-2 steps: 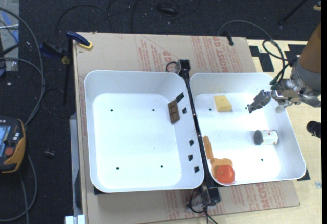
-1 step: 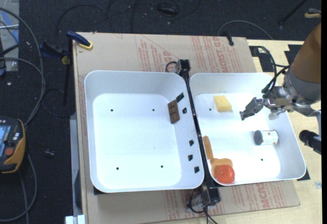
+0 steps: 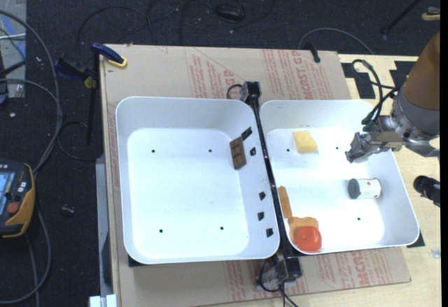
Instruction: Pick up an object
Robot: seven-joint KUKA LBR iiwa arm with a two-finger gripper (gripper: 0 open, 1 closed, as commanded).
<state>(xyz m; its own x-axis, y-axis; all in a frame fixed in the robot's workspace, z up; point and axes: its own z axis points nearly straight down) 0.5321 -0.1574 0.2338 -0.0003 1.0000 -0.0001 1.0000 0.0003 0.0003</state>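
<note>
"Where's the pincer point(image 3: 355, 150) now?"

"Over the right bin point(image 3: 336, 114), up by its far right side, hanging clear of everything. Nothing sits between its fingers, and from here I can't tell whether they're spread or pressed together."

"What could it go for?"

"Nearest is a small white cylinder with a dark end cap point(image 3: 365, 188), lying on its side on the bin floor just below the pincer. A pale yellow block point(image 3: 304, 142) lies off to the left, apart from it. Down in the near left corner there's a red ball point(image 3: 306, 237) touching an orange piece point(image 3: 285, 205) that runs along the wall."

"Which would you pick?"

"The cylinder, I'd guess. It looks light and stiff, but smooth, so it may roll or squirt out. I'd close across its round body at mid-length, not end to end. The yellow block looks spongy and forgiving; take it by its flat sides."

"And the left bin point(image 3: 140, 117)?"

"Just a small brown bar point(image 3: 238, 154) against its right wall."
</note>
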